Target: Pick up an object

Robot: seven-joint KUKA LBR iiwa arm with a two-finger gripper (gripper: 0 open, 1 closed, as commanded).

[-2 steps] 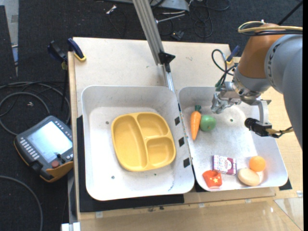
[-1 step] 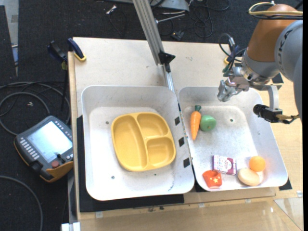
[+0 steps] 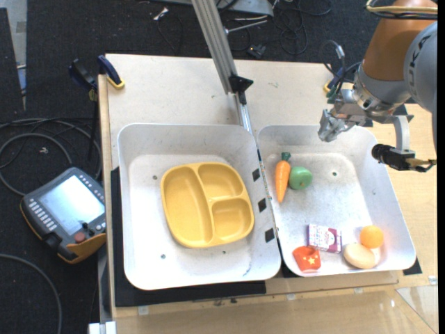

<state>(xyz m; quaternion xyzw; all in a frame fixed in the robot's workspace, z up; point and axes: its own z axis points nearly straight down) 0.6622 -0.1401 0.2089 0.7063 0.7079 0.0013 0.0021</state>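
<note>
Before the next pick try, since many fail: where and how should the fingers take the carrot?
Probably across the middle of the carrot, coming straight down from above. It lies flat and nearly upright in the picture, green top away from the camera, so close from the left and right. The green ball touches its right side, so aim slightly lower.

A yellow divided tray (image 3: 208, 204) lies in the left white bin (image 3: 135, 152), a teach pendant (image 3: 64, 214) sits on the dark floor to the bench's left, and cables (image 3: 292, 2) trail beyond the far edge.
</note>
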